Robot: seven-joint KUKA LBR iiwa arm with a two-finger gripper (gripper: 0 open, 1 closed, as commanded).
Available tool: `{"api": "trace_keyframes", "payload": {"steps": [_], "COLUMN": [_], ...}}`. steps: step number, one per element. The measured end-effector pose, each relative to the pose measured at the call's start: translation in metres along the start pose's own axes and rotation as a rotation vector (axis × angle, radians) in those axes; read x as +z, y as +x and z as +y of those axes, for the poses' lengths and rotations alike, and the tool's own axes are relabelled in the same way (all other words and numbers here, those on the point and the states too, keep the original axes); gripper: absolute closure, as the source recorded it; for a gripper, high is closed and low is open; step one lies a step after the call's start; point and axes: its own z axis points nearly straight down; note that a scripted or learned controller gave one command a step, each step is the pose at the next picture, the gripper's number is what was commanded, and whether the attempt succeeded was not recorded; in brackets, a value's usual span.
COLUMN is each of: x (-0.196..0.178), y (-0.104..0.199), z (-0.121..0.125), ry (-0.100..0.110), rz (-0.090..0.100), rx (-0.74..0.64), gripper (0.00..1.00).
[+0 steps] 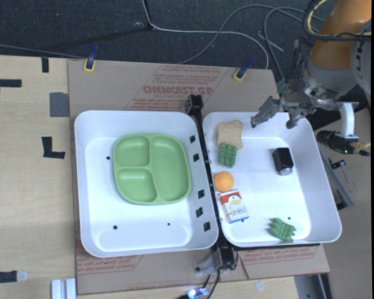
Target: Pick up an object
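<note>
The tool (278, 112) hangs over the far edge of the right bin (321, 192), its 2 fingers spread apart with nothing between them. Just below and in front of it lies a black block (283, 161) on the bin floor. Toward the bin's left side sit a tan sponge (230, 133), a green piece (227, 154), an orange ball (223, 181) and a red-and-white box (234, 206). A green divided plate (152, 169) lies in the left bin (90, 185).
</note>
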Motion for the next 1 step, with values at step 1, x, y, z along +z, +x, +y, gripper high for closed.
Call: {"api": "trace_keyframes", "payload": {"steps": [1], "x": [-0.0079], "y": [0.0004], "z": [0.0022], "ry": [-0.013], "rz": [-0.002], "rx": [-0.003], "gripper": [0.00]}}
